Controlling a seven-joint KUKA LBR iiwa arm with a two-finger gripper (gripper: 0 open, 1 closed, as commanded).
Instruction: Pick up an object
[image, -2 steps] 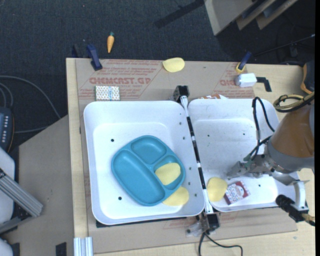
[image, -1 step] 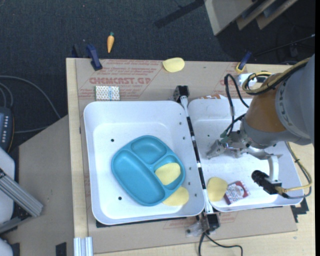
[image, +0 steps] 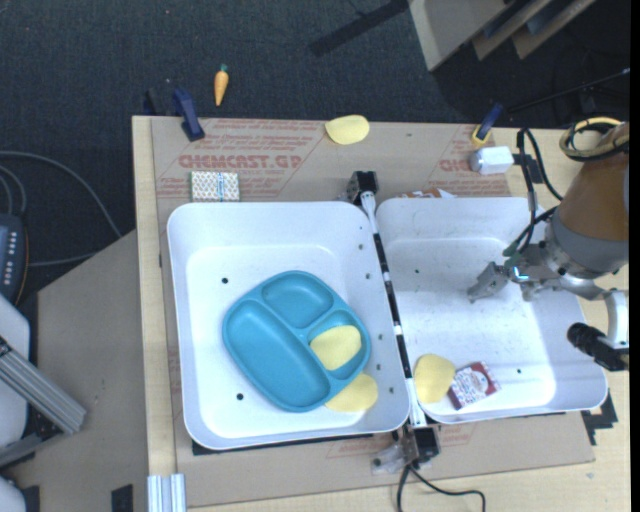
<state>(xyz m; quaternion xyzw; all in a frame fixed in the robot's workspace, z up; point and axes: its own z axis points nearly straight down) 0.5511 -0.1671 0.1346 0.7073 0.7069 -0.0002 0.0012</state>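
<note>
My gripper (image: 486, 285) hangs over the middle of the right bin (image: 450, 222) and points left, above bare bin floor. Nothing shows at its tip. Near that bin's front edge lie a yellow lemon-shaped piece (image: 434, 377) and a red-and-white packet (image: 472, 385), both below and left of the gripper. The left bin (image: 200, 250) holds a blue divided plate (image: 280, 340) with a yellow piece (image: 337, 345) in its small compartment. A second yellow piece (image: 353, 394) rests against the plate's front edge.
On the bench behind the bins lie a yellow piece (image: 347, 129), a patterned tile (image: 215, 185), a blue clip (image: 187, 115) and a white block (image: 493, 159). A small carrot (image: 221, 85) sits on the dark floor beyond. A black divider (image: 385, 290) separates the bins.
</note>
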